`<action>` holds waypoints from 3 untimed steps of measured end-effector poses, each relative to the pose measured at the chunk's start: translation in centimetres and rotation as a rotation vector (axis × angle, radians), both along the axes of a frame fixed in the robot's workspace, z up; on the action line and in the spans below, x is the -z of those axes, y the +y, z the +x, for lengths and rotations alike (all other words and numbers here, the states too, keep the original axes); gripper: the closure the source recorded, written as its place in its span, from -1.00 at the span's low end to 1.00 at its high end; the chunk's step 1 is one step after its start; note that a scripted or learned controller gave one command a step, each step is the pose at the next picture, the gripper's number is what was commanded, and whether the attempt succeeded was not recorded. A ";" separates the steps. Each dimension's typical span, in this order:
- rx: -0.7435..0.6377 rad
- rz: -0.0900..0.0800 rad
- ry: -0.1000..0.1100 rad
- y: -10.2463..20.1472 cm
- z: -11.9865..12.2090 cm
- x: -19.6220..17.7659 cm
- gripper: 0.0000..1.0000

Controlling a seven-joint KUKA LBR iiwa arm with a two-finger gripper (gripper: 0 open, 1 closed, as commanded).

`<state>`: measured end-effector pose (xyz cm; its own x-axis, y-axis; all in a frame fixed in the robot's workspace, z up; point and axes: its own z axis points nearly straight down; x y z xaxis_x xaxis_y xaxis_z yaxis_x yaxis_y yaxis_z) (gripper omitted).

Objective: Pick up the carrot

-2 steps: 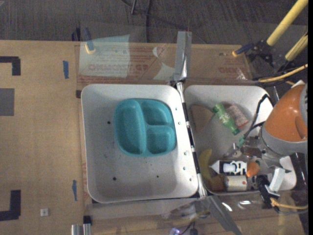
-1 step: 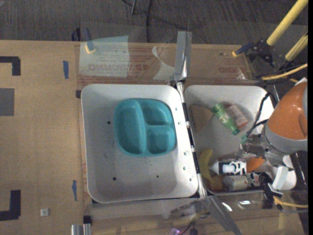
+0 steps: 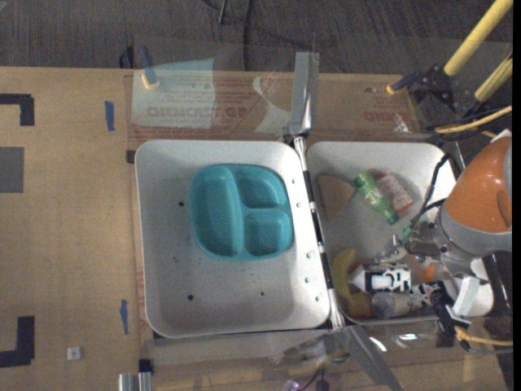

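Grey-and-orange arm (image 3: pixel 480 198), cut off at the right edge, covers the right white bin's (image 3: pixel 342 157) near corner. Its gripper (image 3: pixel 419 255) hangs among clutter, finger state indiscernible. Only an orange sliver of carrot (image 3: pixel 429 272) peeks out beside it. Left white bin (image 3: pixel 163 243) holds a teal sectioned plate (image 3: pixel 241 210).

Faint reddish lettering shows through the clear plastic sheet (image 3: pixel 213 104) behind the bins, mirrored and too blurred to read.

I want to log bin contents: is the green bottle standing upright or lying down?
Lying down. The green bottle rests on its side on the right bin's floor, cap toward the upper left.
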<state>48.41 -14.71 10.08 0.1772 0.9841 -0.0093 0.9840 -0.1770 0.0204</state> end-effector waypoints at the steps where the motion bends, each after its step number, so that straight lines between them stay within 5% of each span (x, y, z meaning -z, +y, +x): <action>1: 0.040 0.030 0.017 -4.8 3.7 1.1 -1.00; 2: 0.042 0.011 0.007 -5.3 3.8 0.0 1.00; 3: -0.035 0.012 0.018 -0.5 3.0 -10.9 1.00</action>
